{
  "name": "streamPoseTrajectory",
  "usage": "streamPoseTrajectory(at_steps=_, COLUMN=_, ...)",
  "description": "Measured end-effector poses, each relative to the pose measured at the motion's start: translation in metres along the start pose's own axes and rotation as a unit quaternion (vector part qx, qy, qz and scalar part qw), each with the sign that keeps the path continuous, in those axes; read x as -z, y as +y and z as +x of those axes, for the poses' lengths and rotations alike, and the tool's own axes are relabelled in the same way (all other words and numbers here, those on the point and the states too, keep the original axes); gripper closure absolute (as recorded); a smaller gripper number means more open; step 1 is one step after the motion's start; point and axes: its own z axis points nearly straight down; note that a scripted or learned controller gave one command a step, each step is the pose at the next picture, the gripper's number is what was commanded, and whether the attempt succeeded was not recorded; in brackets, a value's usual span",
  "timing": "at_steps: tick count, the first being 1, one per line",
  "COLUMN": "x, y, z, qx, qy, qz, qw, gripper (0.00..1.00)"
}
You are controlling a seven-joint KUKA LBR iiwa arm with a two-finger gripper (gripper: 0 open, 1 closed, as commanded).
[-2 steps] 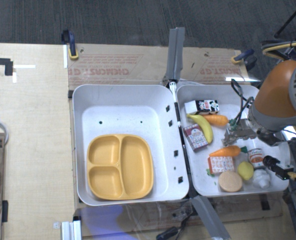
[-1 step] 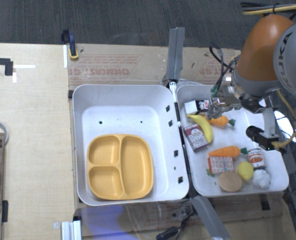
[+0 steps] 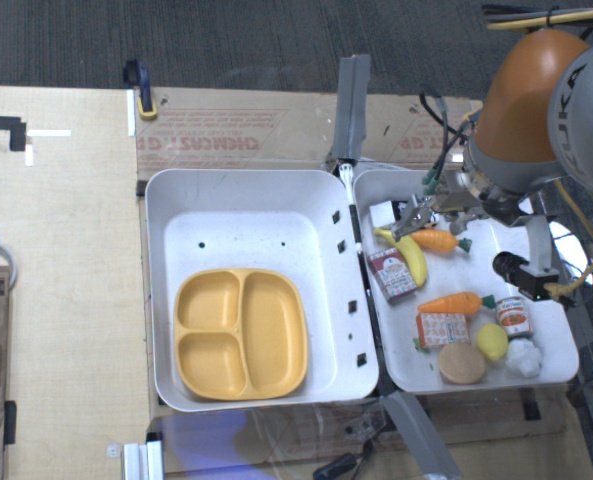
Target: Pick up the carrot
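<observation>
A carrot [image 3: 434, 238] is lying in the right bin [image 3: 561, 368], just beside the banana [image 3: 410, 255], touching or nearly touching its upper end, with its green top pointing away from the banana. The gripper [image 3: 424, 213] is hanging right above that carrot, at the banana's far end; the fingertips are blurring into the clutter there, so I cannot tell how they are standing or whether they are touching the carrot.

A second carrot [image 3: 450, 303] is lying further down from the banana, toward the near side of the bin, resting along the top edge of a small red-and-white carton [image 3: 442, 329]. On the banana's left, touching it, a dark red packet [image 3: 392, 273] is leaning against the bin's wall. Well below the banana, a round tan disc [image 3: 462, 364] is sitting next to a lemon [image 3: 491, 341], with a small red-labelled can [image 3: 513, 315] and something white and crumpled [image 3: 524, 358] just past the lemon.

The arm's orange band [image 3: 521, 88] is looming over the far right of the bin, and cables are trailing near the banana's far end.

Left of the banana, across the bin walls, the left bin [image 3: 176, 208] is holding a yellow divided plate [image 3: 241, 333].
</observation>
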Motion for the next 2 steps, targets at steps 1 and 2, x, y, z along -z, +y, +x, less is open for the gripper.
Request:
streamPoseTrajectory(at_steps=1, x=-0.108, y=0.014, z=-0.045, qx=0.039, qy=0.0, qz=-0.001, qw=0.9993, gripper=0.0)
streamPoseTrajectory(at_steps=2, x=-0.019, y=0.021, z=-0.011, qx=-0.022, qy=0.0, qz=0.0, qw=0.9998, gripper=0.0)
